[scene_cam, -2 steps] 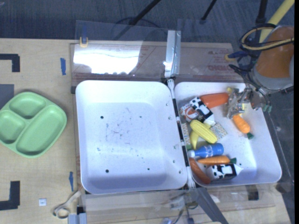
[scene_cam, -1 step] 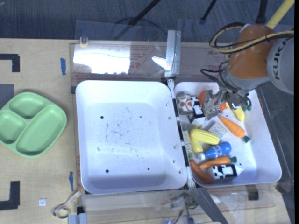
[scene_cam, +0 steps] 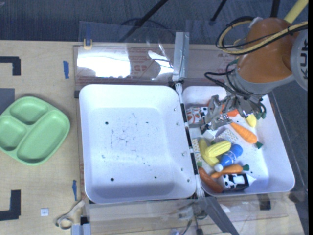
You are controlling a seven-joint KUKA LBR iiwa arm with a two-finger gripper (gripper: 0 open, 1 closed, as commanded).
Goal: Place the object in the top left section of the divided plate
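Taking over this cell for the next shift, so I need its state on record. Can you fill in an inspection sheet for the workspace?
Surface: wooden bench bearing two white bins; left bin has faint scuffs.
Job's things: green divided plate on the bench, left of the bins.
Clutter: right bin holds toy corn, carrot, blue bottle, black-and-white toy.
Grippers: gripper low over the right bin's pile.
Cables: black loops over the orange band.
Surroundings: blue tape, clear panel behind.
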